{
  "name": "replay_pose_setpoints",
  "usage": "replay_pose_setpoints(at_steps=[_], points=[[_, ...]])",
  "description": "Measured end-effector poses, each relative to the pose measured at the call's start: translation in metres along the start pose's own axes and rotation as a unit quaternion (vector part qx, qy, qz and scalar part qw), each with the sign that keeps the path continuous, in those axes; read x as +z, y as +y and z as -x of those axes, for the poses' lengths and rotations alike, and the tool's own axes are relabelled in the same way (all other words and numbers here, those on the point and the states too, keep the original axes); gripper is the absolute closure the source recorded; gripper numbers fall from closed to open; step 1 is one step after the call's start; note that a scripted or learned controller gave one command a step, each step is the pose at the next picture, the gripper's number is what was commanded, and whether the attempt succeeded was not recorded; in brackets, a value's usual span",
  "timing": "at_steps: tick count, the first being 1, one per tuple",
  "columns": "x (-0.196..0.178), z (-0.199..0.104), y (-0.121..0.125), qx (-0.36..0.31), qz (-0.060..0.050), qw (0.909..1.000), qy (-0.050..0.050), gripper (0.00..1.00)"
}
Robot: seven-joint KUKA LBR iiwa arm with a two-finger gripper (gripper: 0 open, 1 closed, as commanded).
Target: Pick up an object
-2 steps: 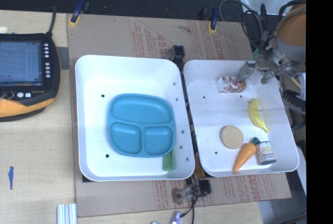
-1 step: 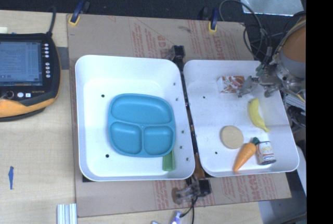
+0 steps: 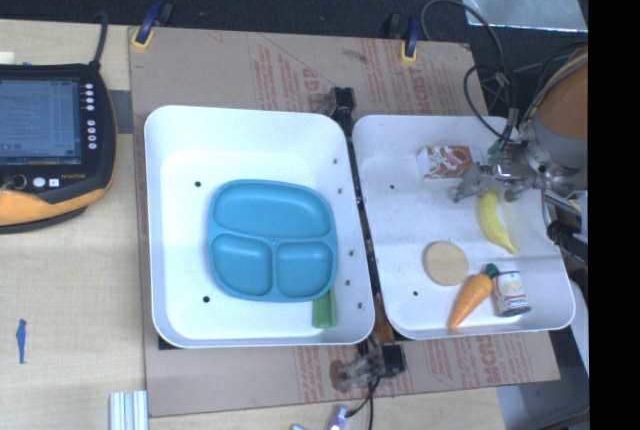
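Observation:
My gripper [image 3: 490, 190] hangs low over the right bin [image 3: 400, 308], near its right side, with its fingers spread open and nothing between them. Just below it lies a yellow banana [image 3: 496, 223], its upper end close to the fingertips. A small brown-and-white snack packet [image 3: 445, 160] rests to the gripper's left. Nearer the front of the bin are a round tan cookie [image 3: 446, 262], an orange toy carrot [image 3: 470, 298] and a small tin can [image 3: 511, 293].
The left bin [image 3: 170, 168] holds a blue divided plate [image 3: 272, 238] with a green block [image 3: 324, 310] at its front right corner. A teach pendant [image 3: 45, 143] lies on the bench at far left. Cables loop behind the right bin.

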State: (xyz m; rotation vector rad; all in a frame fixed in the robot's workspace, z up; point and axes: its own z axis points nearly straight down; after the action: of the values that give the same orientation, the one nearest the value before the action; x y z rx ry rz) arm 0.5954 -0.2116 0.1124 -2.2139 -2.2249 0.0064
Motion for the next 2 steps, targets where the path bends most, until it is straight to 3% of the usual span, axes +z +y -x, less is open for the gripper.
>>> replay_pose_setpoints(at_steps=[1, 2], points=[[-0.057, 0.001, 0.001, 0.001, 0.002, 1.0, 0.0, 0.0], [-0.021, 0.0, -0.011, 0.0, 0.0, 1.0, 0.0, 0.0]])
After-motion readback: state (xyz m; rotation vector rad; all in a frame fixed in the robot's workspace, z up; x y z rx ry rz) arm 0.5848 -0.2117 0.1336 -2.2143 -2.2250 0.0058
